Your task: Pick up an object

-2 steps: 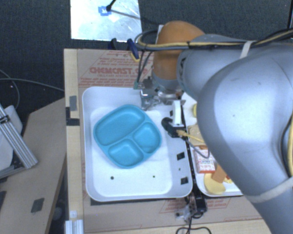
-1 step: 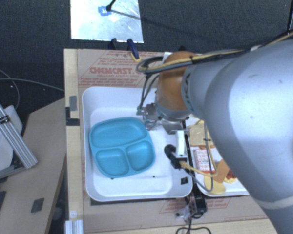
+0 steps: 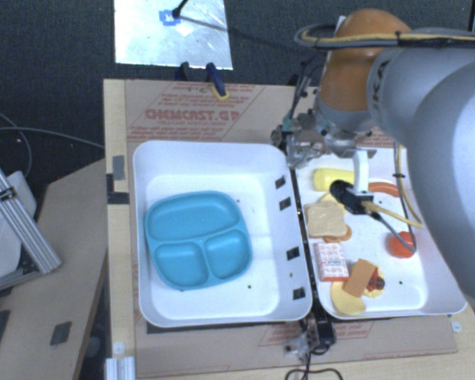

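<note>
Big grey arm [image 3: 427, 93] fills the right side of my view, reaching in over the right bin [image 3: 435, 295]. The left bin [image 3: 214, 165] carries just the blue divided plate [image 3: 196, 237] - flat, wide, a poor target in my judgement. So I'm looking at the right bin, where the small pieces are.

The gripper [image 3: 301, 147] hangs at that bin's far left corner, right by the wall shared between the two bins. I can't tell how far open it is from this angle, and I see nothing held in it.

Nearest candidate - the yellow piece [image 3: 326, 179], just toward me and slightly right of the gripper, its long axis running across the view. Its right end is hidden behind the robot's own hardware. Beyond it, closer to me, the toast slice [image 3: 326, 222] lies flat, and then the red-and-white packet [image 3: 331, 261], both hugging the shared wall.

My read: the move is short, toward me and a touch right, closing across the yellow piece's narrow side. The wall close by leaves little room on the left.
</note>
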You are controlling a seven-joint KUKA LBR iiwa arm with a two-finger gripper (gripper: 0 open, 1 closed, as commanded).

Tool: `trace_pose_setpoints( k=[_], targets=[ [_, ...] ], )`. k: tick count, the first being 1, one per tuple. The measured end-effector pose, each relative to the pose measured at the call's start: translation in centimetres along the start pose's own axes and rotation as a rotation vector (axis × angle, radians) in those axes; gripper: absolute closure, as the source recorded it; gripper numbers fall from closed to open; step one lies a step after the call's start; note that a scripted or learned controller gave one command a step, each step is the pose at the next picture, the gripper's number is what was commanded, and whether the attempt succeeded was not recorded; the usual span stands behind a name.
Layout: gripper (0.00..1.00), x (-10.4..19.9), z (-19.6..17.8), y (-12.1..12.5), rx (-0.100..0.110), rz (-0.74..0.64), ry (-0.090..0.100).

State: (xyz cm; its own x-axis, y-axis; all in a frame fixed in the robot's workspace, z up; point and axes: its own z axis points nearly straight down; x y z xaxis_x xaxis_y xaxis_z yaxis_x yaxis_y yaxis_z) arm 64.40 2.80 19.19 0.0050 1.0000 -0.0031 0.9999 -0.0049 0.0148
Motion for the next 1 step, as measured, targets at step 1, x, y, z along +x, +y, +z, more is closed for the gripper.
trace_pose_setpoints(
  k=[1],
  targets=[
    [1.0, -6.5, -3.24, -5.06, 0.013, 0.001, 0.0]
  ],
)
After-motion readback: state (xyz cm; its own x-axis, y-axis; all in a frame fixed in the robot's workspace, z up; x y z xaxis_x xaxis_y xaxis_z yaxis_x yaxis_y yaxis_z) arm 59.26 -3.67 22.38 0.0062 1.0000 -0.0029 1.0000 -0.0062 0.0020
